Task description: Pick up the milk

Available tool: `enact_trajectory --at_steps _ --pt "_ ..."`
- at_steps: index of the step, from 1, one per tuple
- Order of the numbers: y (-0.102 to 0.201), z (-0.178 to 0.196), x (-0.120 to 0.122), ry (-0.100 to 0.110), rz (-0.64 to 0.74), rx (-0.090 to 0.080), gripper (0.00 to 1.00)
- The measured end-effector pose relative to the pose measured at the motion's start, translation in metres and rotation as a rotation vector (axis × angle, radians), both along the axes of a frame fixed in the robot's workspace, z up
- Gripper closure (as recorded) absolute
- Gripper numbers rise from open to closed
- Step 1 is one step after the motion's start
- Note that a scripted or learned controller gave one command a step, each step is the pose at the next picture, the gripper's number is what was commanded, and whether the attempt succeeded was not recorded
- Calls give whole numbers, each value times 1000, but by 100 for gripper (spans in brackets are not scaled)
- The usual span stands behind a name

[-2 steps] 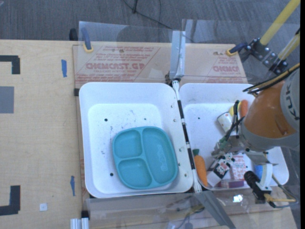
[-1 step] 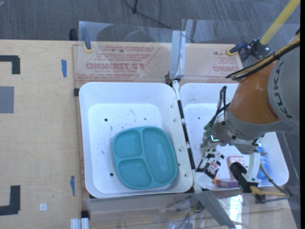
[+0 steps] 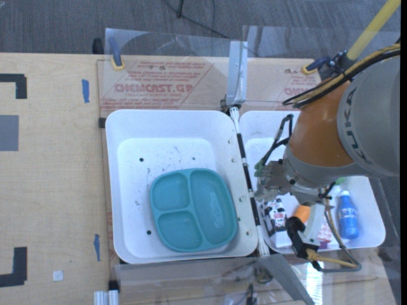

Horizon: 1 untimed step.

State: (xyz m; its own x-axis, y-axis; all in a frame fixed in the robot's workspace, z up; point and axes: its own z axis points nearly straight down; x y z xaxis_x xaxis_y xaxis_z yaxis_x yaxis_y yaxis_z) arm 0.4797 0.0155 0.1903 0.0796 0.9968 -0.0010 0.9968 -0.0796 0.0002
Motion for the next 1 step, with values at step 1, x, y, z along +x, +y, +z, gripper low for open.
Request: enact_trajectory --at_steps 1 --pt "0 0 0 1 0 0 0"
